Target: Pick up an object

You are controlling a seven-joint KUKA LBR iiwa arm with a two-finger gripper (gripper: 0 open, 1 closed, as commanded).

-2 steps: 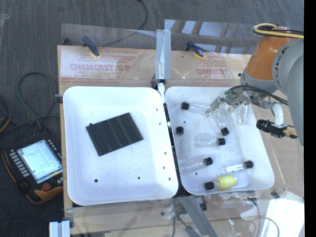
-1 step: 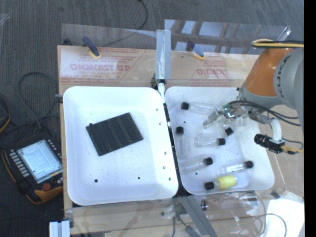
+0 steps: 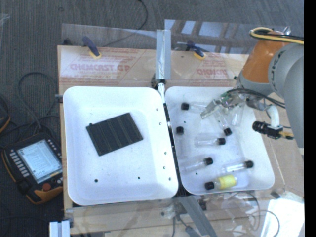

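Observation:
The right white bin [image 3: 266,174] holds several small clear vials with black caps. One vial [image 3: 207,141] lies mid-bin, another [image 3: 198,164] below it, and a third [image 3: 238,167] towards the front right. A yellow-filled vial [image 3: 225,182] rests by the front wall. A loose black cap [image 3: 179,130] sits near the left wall, and a capped vial [image 3: 186,106] lies at the back. My gripper [image 3: 223,108] hangs over the back of this bin, just above a vial whose cap [image 3: 227,131] shows below it. The grey arm with its orange band [image 3: 256,65] comes in from the right.
A black ribbed rectangular plate [image 3: 114,133] lies tilted in the left white bin [image 3: 79,181]. A black cable plug [image 3: 262,128] hangs over the right bin's right side. A metal post [image 3: 162,56] stands behind the bins. A teach pendant [image 3: 34,164] lies on the floor at left.

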